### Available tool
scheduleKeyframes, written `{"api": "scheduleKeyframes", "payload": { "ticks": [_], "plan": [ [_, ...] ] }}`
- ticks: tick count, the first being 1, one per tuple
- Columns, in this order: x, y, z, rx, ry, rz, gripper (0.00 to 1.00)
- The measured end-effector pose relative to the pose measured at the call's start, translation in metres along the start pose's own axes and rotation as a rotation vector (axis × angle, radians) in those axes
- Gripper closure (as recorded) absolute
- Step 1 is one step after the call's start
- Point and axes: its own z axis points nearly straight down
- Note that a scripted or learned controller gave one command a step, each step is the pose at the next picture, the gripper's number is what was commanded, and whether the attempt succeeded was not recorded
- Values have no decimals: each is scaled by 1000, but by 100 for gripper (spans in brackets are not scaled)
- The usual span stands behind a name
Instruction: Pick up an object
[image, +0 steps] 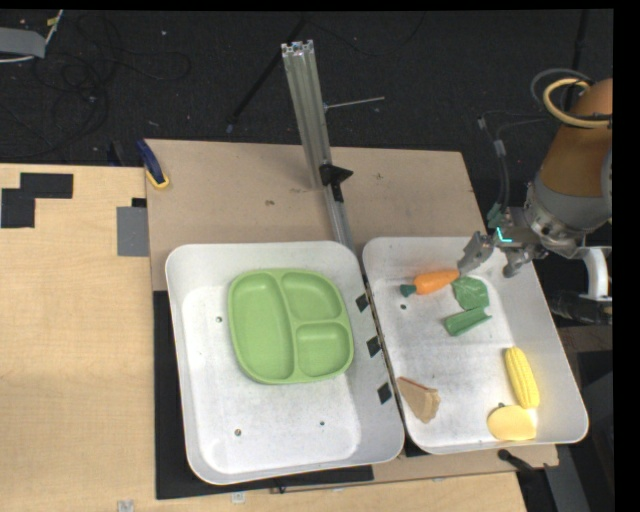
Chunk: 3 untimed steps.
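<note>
My gripper (497, 254) hangs over the far edge of the right bin (560, 345) with its two fingers spread apart and nothing between them, the nearer fingertip just beside the toy carrot (435, 282). In that bin I also record a green leafy toy (468, 304) close to the carrot, a corn cob (520, 376), a yellow lemon-like piece (512, 423) and a tan wedge (421, 398). The left bin (200, 400) bears a green divided plate (291, 326).

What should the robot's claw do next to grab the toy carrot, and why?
Probably lower a little toward the carrot. The gripper sits just beyond its orange end, over the right bin, with nothing between its fingers, and the carrot is the closest toy.
</note>
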Motion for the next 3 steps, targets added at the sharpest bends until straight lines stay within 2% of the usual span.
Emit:
{"api": "scheduleKeyframes", "payload": {
  "ticks": [1, 3],
  "plan": [
    [0, 1, -2, -3, -1, 0, 0],
    [0, -6, 113, 0, -1, 0, 0]
  ]
}}
